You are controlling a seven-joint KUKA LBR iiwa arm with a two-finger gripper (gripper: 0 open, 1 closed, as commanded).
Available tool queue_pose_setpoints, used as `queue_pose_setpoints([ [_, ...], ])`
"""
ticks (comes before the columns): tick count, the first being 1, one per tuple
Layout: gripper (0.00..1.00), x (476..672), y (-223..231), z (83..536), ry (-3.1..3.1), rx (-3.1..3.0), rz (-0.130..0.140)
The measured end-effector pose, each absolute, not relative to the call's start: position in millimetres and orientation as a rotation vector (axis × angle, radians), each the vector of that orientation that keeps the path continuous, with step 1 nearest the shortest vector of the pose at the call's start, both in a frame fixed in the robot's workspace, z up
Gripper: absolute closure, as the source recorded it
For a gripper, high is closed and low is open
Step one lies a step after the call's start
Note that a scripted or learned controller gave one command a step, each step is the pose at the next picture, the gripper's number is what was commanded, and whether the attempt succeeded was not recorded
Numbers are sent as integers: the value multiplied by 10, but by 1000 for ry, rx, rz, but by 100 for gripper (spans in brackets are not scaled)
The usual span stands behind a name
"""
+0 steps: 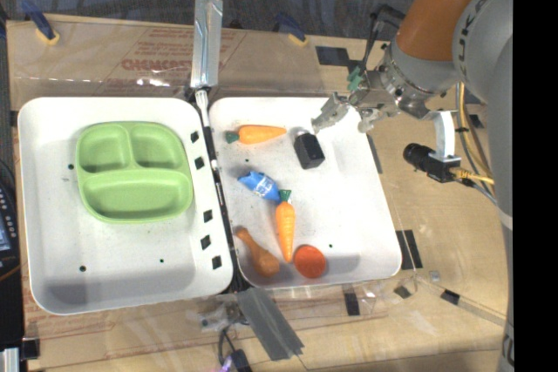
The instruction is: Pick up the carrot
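Two carrots lie in the right bin (375,213). One carrot (259,134) rests sideways near the far wall, its green end to the left. The other carrot (285,225) lies lengthwise in the middle, its green top toward the far side. My gripper (346,118) hovers over the bin's far right corner, to the right of the sideways carrot and just above a black block (309,151). It is open, and nothing sits between its fingers.
Also in the right bin are a blue packet (261,185), a brown piece (258,252) and a red-orange round fruit (309,261) near the front wall. The left bin (44,274) holds a green divided plate (134,170). A grey metal strip (206,39) stands behind the bins.
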State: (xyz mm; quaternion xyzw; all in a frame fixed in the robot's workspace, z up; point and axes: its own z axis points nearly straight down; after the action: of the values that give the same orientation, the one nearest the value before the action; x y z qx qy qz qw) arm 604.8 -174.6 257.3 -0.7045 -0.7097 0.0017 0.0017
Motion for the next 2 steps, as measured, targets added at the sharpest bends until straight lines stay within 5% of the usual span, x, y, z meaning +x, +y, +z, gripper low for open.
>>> queue_pose_setpoints([
  [1, 0, 5561, -1418, 1397, -2187, -2246, 8],
  [2, 0, 4760, -1304, 910, -2496, -1901, 1],
])
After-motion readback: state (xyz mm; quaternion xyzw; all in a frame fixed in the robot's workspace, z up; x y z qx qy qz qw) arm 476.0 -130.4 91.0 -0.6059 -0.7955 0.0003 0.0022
